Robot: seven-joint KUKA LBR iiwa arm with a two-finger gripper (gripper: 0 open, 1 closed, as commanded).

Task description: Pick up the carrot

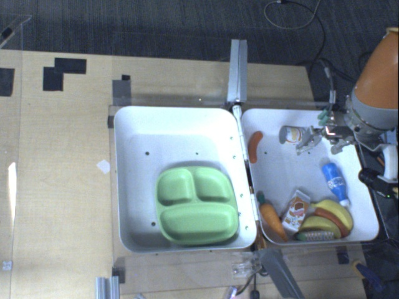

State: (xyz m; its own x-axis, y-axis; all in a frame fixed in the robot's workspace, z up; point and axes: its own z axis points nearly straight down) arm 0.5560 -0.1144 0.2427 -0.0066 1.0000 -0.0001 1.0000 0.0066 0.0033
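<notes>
The carrot (pixel 272 218), orange with a small green top, lies along the left wall of the right bin (pixel 280 173) near its front corner. The arm's wrist with its orange band comes in from the upper right. My gripper (pixel 308 142) hangs over the back part of the right bin, next to a small can (pixel 290 134), well behind and to the right of the carrot.
A green divided plate (pixel 196 205) sits in the left bin (pixel 143 167). The right bin also holds a reddish sausage (pixel 254 146), a blue bottle (pixel 335 181), a small carton (pixel 297 210), bananas (pixel 331 213) and a green cob-like item (pixel 319 235) crowding the carrot's right side.
</notes>
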